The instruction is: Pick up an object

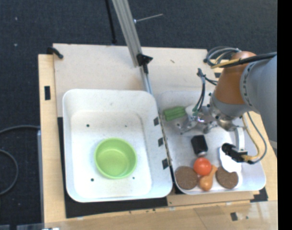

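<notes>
Reached in from the right, the gripper [190, 125] is seen low over the far part of the right bin [258, 176], just beside one green block [174, 113] that lies near the bin's left wall; whether the block is touched cannot be told, and how far the gripper is opened cannot be told either, since its metal parts are blurred together. One grey arm [241, 87] with an orange band is carried above the bin's right side. Six loose things are counted in the right bin: the green block, one black block [199, 144], one red ball [202, 166], one orange piece [208, 179] just below the ball, and two brown discs [186, 177] flanking them at the near edge. One green bowl [115, 158] is held in the left bin [76, 104], upright, near its front.
</notes>
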Robot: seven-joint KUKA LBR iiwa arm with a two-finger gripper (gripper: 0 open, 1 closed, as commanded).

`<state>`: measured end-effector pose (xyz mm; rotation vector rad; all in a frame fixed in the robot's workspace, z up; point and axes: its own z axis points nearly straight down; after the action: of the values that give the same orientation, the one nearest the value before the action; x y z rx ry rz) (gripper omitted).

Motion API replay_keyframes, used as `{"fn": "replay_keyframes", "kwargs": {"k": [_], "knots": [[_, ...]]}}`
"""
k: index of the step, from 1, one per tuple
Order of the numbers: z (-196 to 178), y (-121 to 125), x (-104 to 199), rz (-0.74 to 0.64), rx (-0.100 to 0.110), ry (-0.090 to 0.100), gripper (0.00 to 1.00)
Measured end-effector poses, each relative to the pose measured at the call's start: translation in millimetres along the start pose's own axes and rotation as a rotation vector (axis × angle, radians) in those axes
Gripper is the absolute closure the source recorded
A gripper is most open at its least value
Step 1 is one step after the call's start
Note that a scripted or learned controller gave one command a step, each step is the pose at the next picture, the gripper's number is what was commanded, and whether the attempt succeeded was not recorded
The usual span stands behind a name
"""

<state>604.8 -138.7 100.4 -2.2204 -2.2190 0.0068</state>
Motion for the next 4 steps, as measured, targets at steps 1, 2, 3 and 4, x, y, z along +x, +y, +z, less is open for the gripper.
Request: {"fn": "replay_keyframes", "kwargs": {"k": [1,2,3,4], "knots": [[-14,2,-1,0.004,-0.009,0.000,1.00],[-59,1,-5,0.004,-0.010,0.000,1.00],[-113,2,-7,-0.002,-0.012,-0.001,1.00],[-112,-4,36,-0.006,-0.006,0.002,1.00]]}}
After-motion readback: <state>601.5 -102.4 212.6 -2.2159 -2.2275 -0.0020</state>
